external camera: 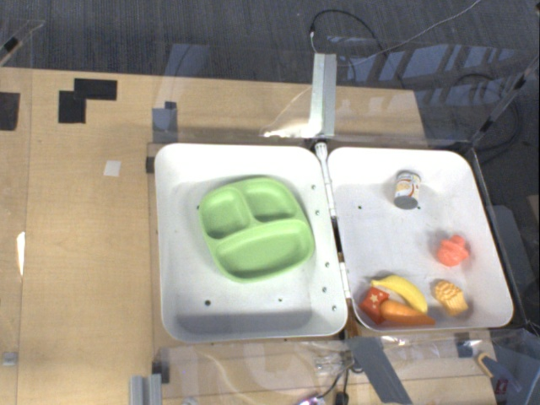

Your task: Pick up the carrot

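The orange carrot [406, 314] lies along the front edge of the right bin [371, 184], near its front left corner. A yellow banana [402, 291] rests just behind it, and a red strawberry-like piece [374, 300] touches its left end.
In the right bin also sit a small tin can [407, 189] at the back, a red-orange toy fruit [453, 251] on the right and a yellow-brown pastry piece [449, 296] at the front right. The left bin [181, 310] holds a green divided plate [254, 227]. A metal post [324, 91] stands behind the bins.
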Available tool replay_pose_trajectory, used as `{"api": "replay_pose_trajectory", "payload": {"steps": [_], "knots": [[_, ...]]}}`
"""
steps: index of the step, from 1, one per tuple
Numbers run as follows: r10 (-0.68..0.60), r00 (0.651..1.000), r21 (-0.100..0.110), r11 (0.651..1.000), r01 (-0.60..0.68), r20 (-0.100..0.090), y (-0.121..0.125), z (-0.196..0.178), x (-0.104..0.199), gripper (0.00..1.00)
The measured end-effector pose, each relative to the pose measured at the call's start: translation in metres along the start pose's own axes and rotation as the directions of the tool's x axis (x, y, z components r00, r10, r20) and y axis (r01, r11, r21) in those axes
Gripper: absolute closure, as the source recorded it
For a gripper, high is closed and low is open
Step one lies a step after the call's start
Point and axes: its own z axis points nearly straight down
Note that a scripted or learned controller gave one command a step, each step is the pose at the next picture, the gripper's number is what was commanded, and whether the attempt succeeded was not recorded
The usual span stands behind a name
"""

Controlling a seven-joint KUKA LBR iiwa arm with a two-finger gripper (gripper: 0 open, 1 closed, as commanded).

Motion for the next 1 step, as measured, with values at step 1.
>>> {"api": "replay_pose_trajectory", "payload": {"steps": [1], "knots": [[-0.011,1.0,-0.002,1.0,0.011,-0.003,-0.0018,-0.0118,0.0022,1.0]]}}
